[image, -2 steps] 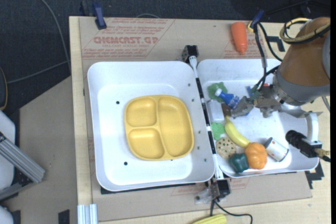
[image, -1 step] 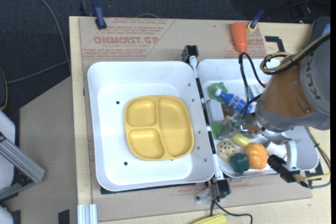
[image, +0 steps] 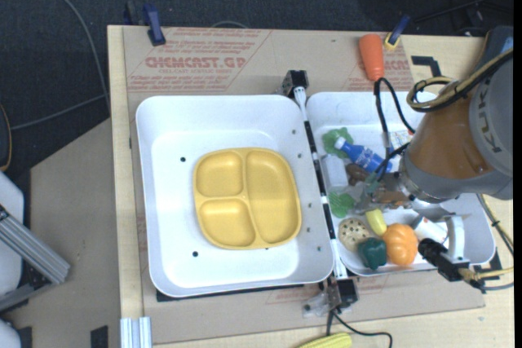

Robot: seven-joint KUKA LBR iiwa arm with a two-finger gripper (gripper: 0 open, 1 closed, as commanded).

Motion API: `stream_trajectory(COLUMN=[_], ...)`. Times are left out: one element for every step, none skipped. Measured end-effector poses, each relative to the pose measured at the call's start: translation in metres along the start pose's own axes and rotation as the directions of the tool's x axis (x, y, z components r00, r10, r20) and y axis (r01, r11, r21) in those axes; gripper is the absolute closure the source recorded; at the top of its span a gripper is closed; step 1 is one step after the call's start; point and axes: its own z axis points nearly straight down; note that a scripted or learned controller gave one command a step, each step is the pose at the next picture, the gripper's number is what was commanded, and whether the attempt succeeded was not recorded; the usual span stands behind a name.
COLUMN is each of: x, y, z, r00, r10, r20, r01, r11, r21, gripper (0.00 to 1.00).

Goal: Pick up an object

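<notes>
Dark carpet surrounds the table [image: 204, 61]. My end effector [image: 383, 193] sits low in the right bin [image: 326, 106], mid-right of frame, among toys; whether it is open I cannot tell. I should centre on one object, perhaps the orange ball [image: 400, 244], avoiding neighbours.

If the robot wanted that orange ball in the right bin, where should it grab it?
Probably from straight above, fingers closing across the widest part of the orange ball. It is round, so no side grips better, but the dark green block touches its left and the bin wall sits close below.
</notes>
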Motion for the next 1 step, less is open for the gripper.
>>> stream_trajectory(x=[0.0771], y=[0.0276], z=[-0.0911], r00=[1.0], r10=[-0.003], r20=[-0.001], r01=[0.003], r11=[1.0], r21=[-0.001], gripper=[1.0])
